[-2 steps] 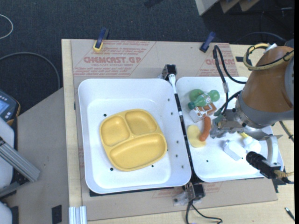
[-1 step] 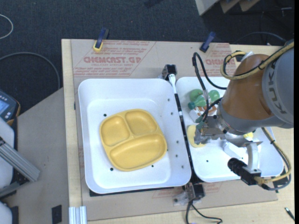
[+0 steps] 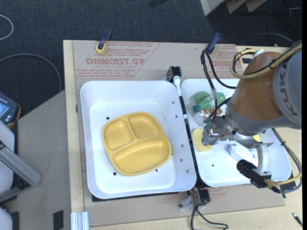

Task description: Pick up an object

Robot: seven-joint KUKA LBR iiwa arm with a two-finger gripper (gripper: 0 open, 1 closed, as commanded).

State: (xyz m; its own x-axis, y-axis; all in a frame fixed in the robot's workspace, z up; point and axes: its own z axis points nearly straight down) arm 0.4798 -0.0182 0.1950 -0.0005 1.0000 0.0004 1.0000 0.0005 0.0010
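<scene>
We see the tool (image 3: 207,137) low in the right bin (image 3: 225,174), right of frame centre, over a pale yellow object (image 3: 198,140); we cannot tell its state. A yellow divided plate (image 3: 136,143) lies in the left bin (image 3: 96,104).

Single fixed camera, mounted above desk (image 3: 144,56), looking down at slant. Far edge of desk toward top of frame, near edge toward bottom. Medium range: both bins fit in frame, left bin (image 3: 91,128) near centre, right bin (image 3: 225,174) toward right side. Dark floor visible beyond desk at top and left. Arm (image 3: 261,97) enters from right, bulks large over right bin, hides part of it. No second view, so no shared area.
</scene>
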